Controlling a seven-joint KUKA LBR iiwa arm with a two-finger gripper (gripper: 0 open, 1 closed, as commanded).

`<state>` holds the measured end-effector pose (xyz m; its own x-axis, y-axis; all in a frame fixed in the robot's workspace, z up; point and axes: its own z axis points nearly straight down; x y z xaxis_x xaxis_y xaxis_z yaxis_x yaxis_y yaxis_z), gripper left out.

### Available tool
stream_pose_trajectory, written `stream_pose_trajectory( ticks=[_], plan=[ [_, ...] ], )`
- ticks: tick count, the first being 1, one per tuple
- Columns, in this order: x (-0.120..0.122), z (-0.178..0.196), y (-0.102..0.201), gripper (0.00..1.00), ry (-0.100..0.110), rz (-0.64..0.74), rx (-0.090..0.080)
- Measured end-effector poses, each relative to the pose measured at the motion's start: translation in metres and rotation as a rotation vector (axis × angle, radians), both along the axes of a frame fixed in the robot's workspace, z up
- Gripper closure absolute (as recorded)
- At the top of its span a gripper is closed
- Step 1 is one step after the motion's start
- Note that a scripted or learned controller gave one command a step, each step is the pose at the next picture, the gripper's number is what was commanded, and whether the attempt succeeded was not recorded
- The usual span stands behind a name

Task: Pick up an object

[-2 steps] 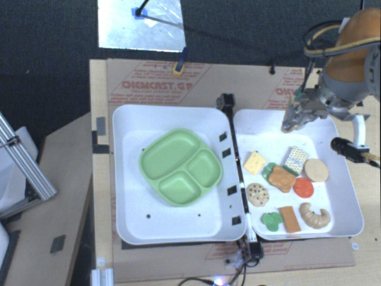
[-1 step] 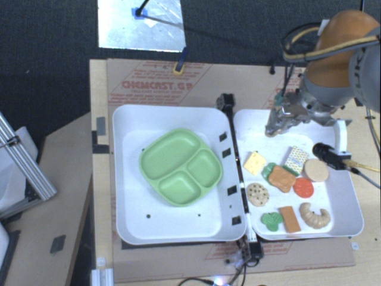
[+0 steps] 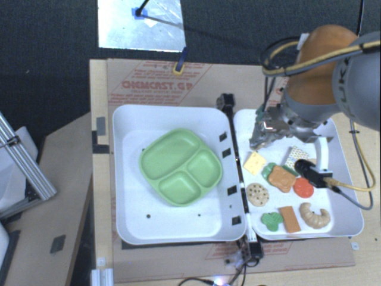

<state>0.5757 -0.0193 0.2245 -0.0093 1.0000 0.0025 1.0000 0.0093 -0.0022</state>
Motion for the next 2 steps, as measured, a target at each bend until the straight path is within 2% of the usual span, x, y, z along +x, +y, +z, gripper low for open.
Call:
stream_pose_trajectory(
  ticks=[1,2],
  plan=[
    [-0.004,0.009,0.021,1.00,-0.004,-0.001,-0.002],
    [0.001,-0.010,0.022,1.00,-0.001,-0.006,-0.003]
  ],
)
